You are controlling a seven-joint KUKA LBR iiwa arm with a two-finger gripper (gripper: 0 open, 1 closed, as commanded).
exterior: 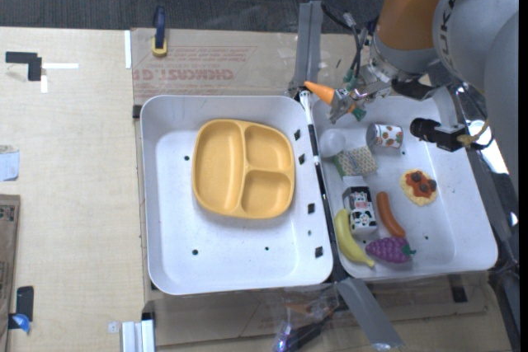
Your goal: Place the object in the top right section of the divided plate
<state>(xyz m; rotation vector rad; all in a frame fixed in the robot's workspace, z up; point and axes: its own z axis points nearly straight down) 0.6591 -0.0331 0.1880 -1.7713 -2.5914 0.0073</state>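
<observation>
The grey arm with its orange band (417,0) reached in from the upper right, its bulky wrist bent down over the far end of the right white bin (462,255). The two-finger gripper (348,101) hung at that bin's upper left corner, close to the divider between the bins. A small orange carrot-shaped toy (318,91) lay crosswise at the fingertips, its pointed end sticking out leftward over the bin edge; the fingers appeared closed on its thicker end, though the clutter of cables there made the grip hard to read clearly.

The yellow divided plastic plate (244,169) sat in the left white bin (165,260), well apart from the carrot, all three of its sections bare.

Below the gripper in the right bin lay a small printed can (385,135), a pale round cup (332,143), a speckled greenish sponge-like block (359,162), a little pizza toy (420,187), a black-and-white milk carton (360,210), a reddish sausage (390,215), a yellow banana (351,239) and a purple bunch of grapes (388,250).
</observation>
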